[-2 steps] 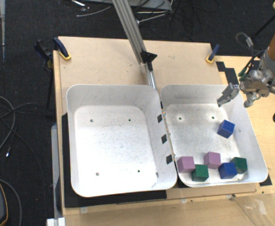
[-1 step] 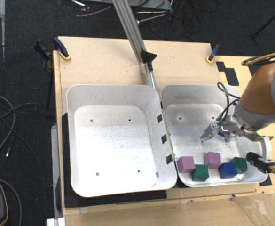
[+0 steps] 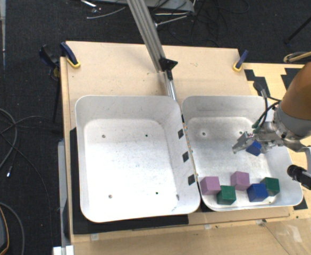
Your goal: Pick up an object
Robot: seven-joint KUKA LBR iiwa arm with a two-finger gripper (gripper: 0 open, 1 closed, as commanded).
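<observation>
Five small cubes lie along the near wall of the right-hand shallow white bin (image 3: 219, 106): a purple cube (image 3: 210, 184), a dark green cube (image 3: 226, 195), a second purple cube (image 3: 240, 180), a blue cube (image 3: 257, 192) and a second green cube (image 3: 271, 185). We see a sixth, another small blue cube (image 3: 254, 149), higher in the same bin, right of its middle, and this is the piece in play. The grey two-finger gripper (image 3: 249, 144) sits on top of it, reaching in from the right. We judge the jaws to be clamped on that cube, since it shows between the fingers and appears tilted.

We see the main risk as a shallow or off-centre hold. If the fingers have caught the cube by a corner or edge, it could twist and slip out as the arm rises, dropping back into the bin. We cannot tell how deep the grip sits, nor whether the cube is clear of the floor.

A fall towards the near wall could knock the row of cubes there. The left-hand white bin (image 3: 91, 116) stands well apart from all this.
</observation>
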